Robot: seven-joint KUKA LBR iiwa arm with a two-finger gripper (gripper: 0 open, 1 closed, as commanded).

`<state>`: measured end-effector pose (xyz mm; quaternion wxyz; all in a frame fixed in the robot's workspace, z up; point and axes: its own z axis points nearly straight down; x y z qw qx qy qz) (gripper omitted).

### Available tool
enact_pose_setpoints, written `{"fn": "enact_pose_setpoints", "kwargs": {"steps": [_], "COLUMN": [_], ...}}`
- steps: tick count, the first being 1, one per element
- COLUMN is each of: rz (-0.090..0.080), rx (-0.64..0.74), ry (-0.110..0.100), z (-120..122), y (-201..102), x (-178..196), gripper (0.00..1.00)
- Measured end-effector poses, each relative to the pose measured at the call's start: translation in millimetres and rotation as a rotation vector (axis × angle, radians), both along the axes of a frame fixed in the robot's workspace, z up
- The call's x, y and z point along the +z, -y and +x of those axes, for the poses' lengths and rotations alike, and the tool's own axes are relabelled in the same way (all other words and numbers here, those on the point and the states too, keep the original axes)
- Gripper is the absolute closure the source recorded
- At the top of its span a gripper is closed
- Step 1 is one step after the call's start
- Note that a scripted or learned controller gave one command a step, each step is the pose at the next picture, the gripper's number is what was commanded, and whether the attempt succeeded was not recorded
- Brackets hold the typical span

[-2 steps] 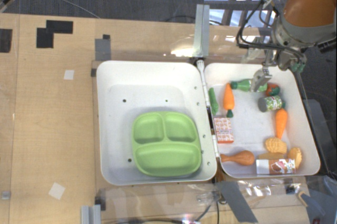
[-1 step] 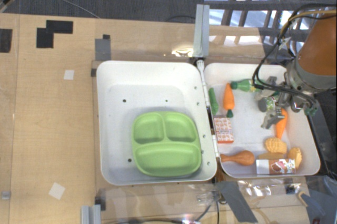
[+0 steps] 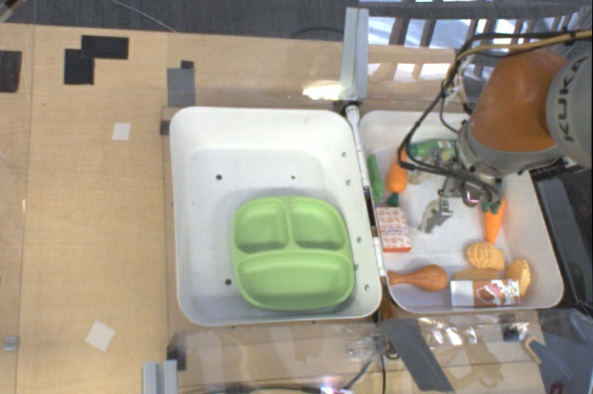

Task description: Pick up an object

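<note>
My gripper (image 3: 448, 207) hangs over the middle of the right bin (image 3: 547, 239), below the orange wrist band, open with nothing between its fingers. One metal finger (image 3: 433, 216) points down at the bare bin floor. Around it lie a small orange piece (image 3: 397, 179) to the left, a red-and-white box (image 3: 394, 230) at lower left, a carrot (image 3: 494, 222) just to the right, and a green item (image 3: 430, 148) partly hidden behind the wrist cables.
A brown gourd-shaped toy (image 3: 422, 277), a red-labelled bottle (image 3: 485, 292) and tan cookies (image 3: 485, 255) lie along the right bin's front. A green stick (image 3: 374, 174) rests by the divider. The left bin (image 3: 199, 197) holds a green divided plate (image 3: 293, 251).
</note>
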<state>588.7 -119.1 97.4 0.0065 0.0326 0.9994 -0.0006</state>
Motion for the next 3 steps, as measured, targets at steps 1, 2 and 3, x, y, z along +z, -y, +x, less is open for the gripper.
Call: {"fn": "enact_pose_setpoints", "kwargs": {"steps": [1,2,3], "rz": [-0.005,-0.001,-0.005], "rx": [0.082,0.239,0.242], "ry": [0.0,0.001,0.017], "z": [10.4,27.6,32.6], "y": [-25.7,-12.9,-13.9], "x": [-7.8,-8.5,6.0], "gripper": [0.0,0.0,1.0]}}
